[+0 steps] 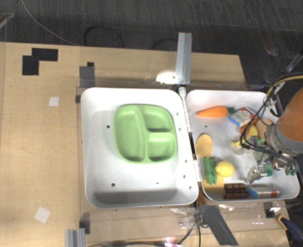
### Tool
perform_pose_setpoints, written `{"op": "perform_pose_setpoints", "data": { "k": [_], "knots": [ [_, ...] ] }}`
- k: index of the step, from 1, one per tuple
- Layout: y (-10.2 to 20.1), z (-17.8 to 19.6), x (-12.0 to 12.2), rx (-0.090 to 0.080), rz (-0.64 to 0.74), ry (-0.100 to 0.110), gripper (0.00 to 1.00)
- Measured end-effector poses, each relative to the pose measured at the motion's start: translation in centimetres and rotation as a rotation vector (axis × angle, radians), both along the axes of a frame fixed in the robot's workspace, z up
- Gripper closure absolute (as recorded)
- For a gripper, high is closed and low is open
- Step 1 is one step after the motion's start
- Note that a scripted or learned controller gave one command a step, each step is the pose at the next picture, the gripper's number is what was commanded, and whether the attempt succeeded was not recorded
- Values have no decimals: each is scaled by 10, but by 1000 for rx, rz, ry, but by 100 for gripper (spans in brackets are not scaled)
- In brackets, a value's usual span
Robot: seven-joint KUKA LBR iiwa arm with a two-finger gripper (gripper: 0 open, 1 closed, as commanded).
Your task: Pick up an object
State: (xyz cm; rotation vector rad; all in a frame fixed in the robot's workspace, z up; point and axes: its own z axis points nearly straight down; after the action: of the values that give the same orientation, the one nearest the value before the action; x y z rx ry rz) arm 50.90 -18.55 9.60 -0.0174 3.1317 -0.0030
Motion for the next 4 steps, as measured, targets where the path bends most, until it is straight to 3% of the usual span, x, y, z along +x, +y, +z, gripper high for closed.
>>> {"op": "perform_pose_setpoints", "data": {
  "k": [1,2,3,4],
  "knots": [
    [1,-6,-11,-3,1,-12,0],
    [21,-5,-9,-10,176,-13,0],
    [-19,21,94,-1,172,1,0],
    [-19,-8,80,-2,158,-4,0]
  ]
}}
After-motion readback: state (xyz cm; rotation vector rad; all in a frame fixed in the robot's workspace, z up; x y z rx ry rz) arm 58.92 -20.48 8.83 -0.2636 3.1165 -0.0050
